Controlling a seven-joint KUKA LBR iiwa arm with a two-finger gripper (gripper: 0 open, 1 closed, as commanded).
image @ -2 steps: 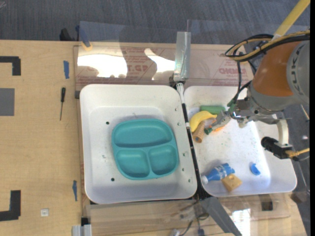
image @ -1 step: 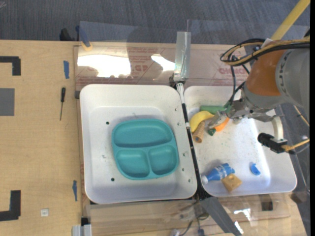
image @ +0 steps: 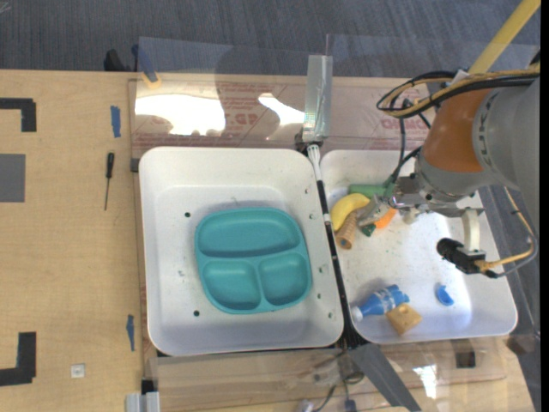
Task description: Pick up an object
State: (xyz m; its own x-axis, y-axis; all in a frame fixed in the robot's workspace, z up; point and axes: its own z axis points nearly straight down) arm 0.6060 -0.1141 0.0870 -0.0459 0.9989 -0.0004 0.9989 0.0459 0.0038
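Note:
My gripper [image: 389, 207] is low over the upper left part of the right bin [image: 480, 316]. It sits right at a small cluster: a yellow banana [image: 346, 207], a green piece [image: 368, 190] behind it, an orange carrot-like piece [image: 383, 221] and a brown stub [image: 346, 239]. The gripper's tip overlaps the green and orange pieces, and nothing is visibly lifted. Near the bin's front lie a blue bottle [image: 380, 301], a tan block [image: 404, 318] and a small blue piece [image: 444, 295].
The left bin [image: 163, 230] holds a teal divided plate [image: 253, 258]. A clear upright divider [image: 317, 97] stands behind the gap between the bins. Cables and a black part [image: 455, 251] of the arm hang over the right bin's right side.

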